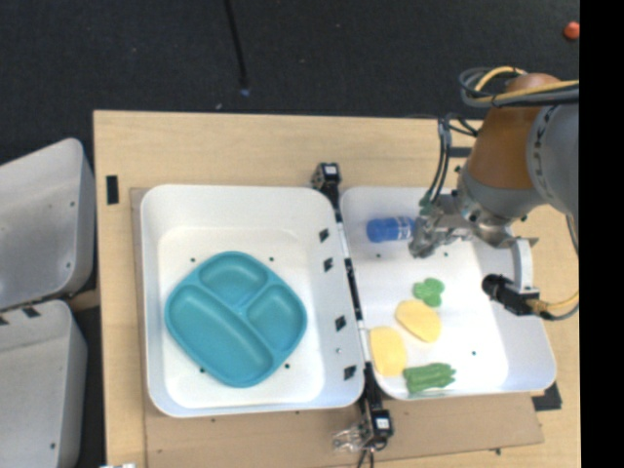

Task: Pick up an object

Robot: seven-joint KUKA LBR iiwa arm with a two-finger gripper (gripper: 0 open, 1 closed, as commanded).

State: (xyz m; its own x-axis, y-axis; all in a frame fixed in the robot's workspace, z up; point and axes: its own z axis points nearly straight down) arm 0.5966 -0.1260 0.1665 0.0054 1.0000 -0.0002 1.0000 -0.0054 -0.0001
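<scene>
- Camera view puts the small blue plastic bottle (390,229) on its side in the upper part of the right white bin (522,359), right of frame centre, just beside the gripper (429,237).
- It looks light, rigid and smooth; being round, it may roll or slip, so a hold across its middle seems best.
- How far the tool is open cannot be told, and nothing is seen in its hold.
- Lower down lie a green toy piece (427,292), two yellow pieces (418,321) and a green block (429,377).
- Coming in from the upper right, the grey arm (517,164) bends down over the bin.
- A teal divided plate (236,317) sits in the left white bin (166,213).
</scene>
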